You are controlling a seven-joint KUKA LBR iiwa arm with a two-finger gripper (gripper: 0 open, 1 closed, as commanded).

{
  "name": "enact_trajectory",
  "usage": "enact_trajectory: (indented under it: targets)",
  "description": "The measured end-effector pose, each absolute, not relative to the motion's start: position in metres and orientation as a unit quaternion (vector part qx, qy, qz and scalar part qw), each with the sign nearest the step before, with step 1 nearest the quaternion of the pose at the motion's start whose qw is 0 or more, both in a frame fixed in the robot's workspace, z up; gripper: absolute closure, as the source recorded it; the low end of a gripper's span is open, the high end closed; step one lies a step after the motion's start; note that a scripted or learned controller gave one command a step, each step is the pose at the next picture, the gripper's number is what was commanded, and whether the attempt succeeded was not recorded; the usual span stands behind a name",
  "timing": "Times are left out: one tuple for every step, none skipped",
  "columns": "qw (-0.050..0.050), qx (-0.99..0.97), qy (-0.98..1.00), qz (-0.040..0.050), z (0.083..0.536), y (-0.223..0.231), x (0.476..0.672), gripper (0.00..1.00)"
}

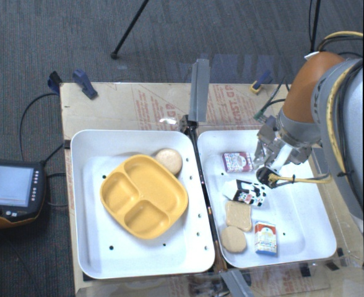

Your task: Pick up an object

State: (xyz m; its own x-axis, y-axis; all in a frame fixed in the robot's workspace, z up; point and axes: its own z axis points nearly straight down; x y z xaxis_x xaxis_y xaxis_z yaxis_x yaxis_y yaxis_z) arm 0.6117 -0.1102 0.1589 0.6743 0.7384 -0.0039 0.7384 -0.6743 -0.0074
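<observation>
Our gripper [262, 158] hangs over the right bin [312, 228]. The maroon packet [236, 161] lies just left of it. We cannot tell whether the gripper is spread or closed.

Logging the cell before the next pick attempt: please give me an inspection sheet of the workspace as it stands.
Surface: brown-board bench bears a left bin and a right bin, side by side.
Job's things: in the right bin, dark red packet, black-and-white patterned piece, toast slice, round biscuit, small carton.
Clutter: in the left bin, yellow divided tray with a round beige piece at its far corner.
Grippers: gripper over the right bin, beside the dark red packet.
Cables: black cable loops up from the pendant.
Surroundings: teach pendant on grey carpet; tripod leg; blue clamp on the bench edge.
</observation>
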Motion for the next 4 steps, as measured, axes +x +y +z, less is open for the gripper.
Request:
enact_trajectory:
  targets:
    - [0.001, -0.956, -0.295, 0.0016, 0.186, -0.077, 0.612, 1.0]
    - [0.001, -0.986, -0.164, 0.0026, 0.185, -0.051, 0.618, 1.0]
    - [0.002, -0.991, -0.132, 0.0017, 0.186, 0.009, 0.629, 1.0]
    - [0.001, -0.995, -0.099, 0.0007, 0.186, 0.037, 0.627, 1.0]
